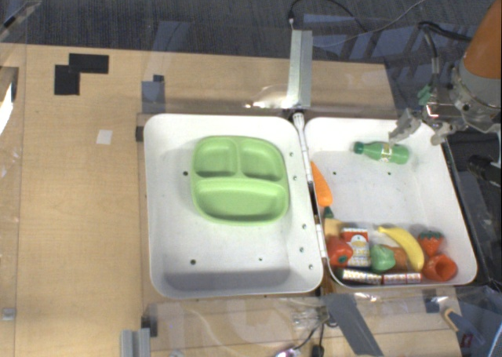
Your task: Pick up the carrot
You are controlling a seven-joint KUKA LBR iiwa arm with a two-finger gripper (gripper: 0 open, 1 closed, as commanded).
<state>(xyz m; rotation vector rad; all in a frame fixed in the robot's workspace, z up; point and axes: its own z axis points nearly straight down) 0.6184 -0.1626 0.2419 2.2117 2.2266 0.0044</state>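
The carrot is a slim orange piece with a green tip. It lies along the left wall of the right bin, close to the divider between the bins. My gripper hangs over the far right corner of that bin, well to the right of the carrot and farther back. Its two fingers are spread apart, open, with nothing between them.
A green bottle lies on its side just below and left of the gripper. Several toy foods, among them a banana, crowd the near end of the right bin. The left bin holds a green divided plate.
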